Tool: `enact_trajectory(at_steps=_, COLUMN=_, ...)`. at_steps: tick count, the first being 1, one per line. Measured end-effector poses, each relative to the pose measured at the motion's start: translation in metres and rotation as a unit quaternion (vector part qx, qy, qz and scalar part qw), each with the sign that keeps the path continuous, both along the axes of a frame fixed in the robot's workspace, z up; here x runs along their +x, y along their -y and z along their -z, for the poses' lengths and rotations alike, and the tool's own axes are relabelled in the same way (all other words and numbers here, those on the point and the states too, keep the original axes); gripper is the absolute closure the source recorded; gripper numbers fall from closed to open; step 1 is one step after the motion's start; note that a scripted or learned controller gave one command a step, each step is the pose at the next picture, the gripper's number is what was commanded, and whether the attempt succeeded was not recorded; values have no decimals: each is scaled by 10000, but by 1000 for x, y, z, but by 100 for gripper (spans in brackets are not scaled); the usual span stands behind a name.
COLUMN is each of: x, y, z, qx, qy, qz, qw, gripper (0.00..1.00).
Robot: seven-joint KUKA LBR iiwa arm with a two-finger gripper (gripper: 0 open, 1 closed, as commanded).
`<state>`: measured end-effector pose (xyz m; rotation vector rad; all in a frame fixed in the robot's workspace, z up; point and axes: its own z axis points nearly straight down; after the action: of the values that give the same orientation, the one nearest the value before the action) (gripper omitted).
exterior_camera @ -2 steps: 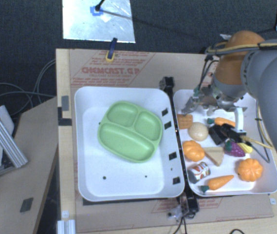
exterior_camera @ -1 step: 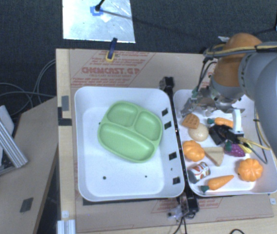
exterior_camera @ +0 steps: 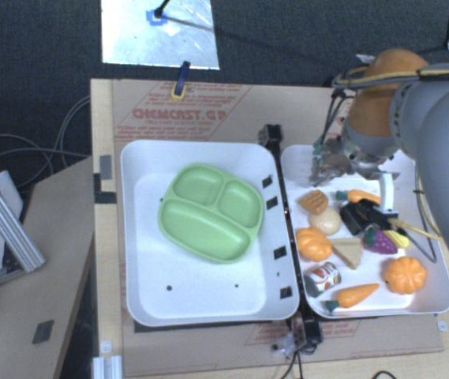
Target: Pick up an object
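The right bin holds several toy foods. Among them are a brown waffle piece, a pale egg-shaped piece, an orange fruit, a tan wedge, a small can, a long carrot, an orange pumpkin, purple grapes and a short carrot. My gripper hangs at the back left of this bin, just behind the waffle piece. I see nothing held in it.
The left bin holds a green divided plate. A black divider with clips runs between the bins. The grey arm covers the right bin's back right corner. A shiny sheet lies beyond the bench.
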<state>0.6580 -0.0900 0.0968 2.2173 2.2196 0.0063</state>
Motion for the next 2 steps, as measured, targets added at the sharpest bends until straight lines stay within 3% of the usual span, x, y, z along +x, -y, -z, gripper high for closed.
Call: enact_trajectory(at_steps=2, x=-5, y=-3, z=-126, qx=-1, qy=3, qz=-17, qw=10000, gripper=100)
